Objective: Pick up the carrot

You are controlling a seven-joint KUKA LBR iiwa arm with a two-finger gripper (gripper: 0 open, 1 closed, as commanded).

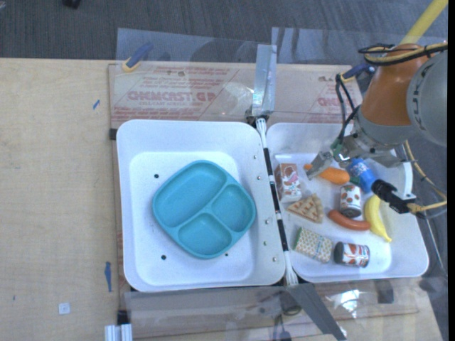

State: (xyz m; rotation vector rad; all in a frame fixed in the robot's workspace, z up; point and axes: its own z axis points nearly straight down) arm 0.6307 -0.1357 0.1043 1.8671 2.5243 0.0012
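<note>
Two white bins sat side by side on the counter; the right bin (419, 258) held the carrot (334, 175) near its twelve o'clock edge. Whether the hand (323, 163) was wide or narrow could not be told. It hovered at the carrot's ten o'clock, touching or just beside its tip. A clean grasp would mean centring over the orange body, clear of the blue bottle (361, 172) at three o'clock.
</note>
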